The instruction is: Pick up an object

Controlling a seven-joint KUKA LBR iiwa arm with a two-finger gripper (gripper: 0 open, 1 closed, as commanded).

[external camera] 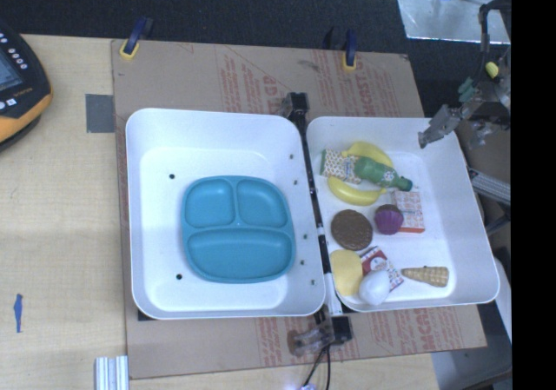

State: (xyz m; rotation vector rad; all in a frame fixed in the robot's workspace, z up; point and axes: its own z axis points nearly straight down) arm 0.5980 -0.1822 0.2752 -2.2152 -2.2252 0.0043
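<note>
Objects lie in the right bin [460, 197]; the hand [432, 132] hovers at its rim, grip state unclear.

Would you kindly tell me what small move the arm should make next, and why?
Probably move the pincer left and down over the round purple ball, since it sits at the right white bin's upper right corner, beside the objects rather than over any.

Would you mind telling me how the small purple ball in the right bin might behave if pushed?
The purple ball looks round and smooth, so it would probably roll. Packed between the brown disc and a red-and-white packet, it likely wouldn't travel far.
</note>
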